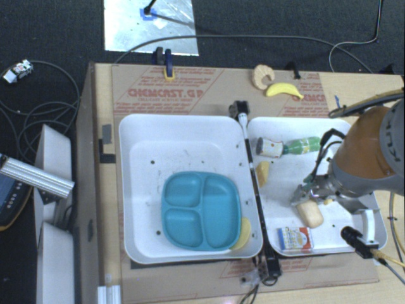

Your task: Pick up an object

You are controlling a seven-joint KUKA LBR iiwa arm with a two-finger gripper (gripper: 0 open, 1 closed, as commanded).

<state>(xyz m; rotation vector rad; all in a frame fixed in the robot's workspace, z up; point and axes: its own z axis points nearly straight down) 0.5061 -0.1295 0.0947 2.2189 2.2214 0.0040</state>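
Note:
The right bin (pixel 335 246) holds a green bottle (pixel 297 146) with a white label lying along its far side. A pale yellow piece (pixel 262 172) lies by the divider, and a small printed box (pixel 295 238) sits at the front. A tan, potato-like lump (pixel 311 215) rests mid-bin. My gripper (pixel 309 196) hovers right at the lump's upper edge, reaching in from the right under the orange wrist band (pixel 372 145). I cannot make out whether it touches the lump.
The left bin (pixel 145 144) carries a blue divided plate (pixel 201 210) with a yellow piece (pixel 243 234) tucked at its right rim. A black part (pixel 356 242) juts over the right bin's front corner. A banana (pixel 283 90) and a tan piece (pixel 262 76) lie on the bench behind.

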